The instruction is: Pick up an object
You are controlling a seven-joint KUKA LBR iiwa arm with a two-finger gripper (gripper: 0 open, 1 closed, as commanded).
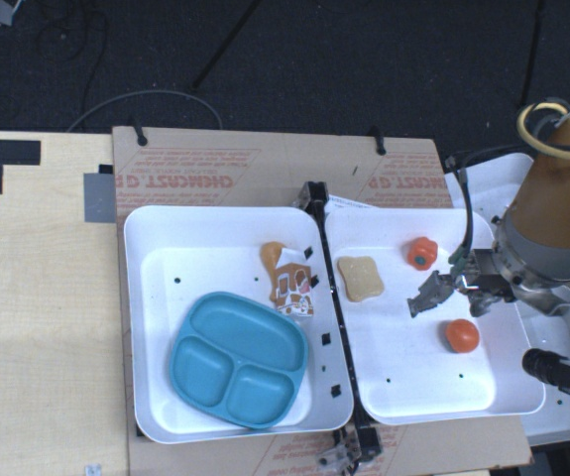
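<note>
The arm's upper part is cut off at the right edge, and the small brown-and-white printed packet (293, 293) in the left white bin (151, 266) is hard to identify. A blue three-compartment plastic tray (237, 359) lies beside it. In the right white bin (403, 390) sit a tan bread-like slice (361, 279) and two round orange-red fruits (one (422, 253) above, one (462, 336) below). The dark two-finger hand (425, 298) hovers between the fruits, fingers spread, holding nothing

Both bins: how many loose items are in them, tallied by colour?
Blue: 1, divided plate
Red-orange: 2, one upper round piece, one lower round piece
Tan: 1, bread slice
Orange: 1, small piece
Brown and white: 1, packet
Total: 6
</note>
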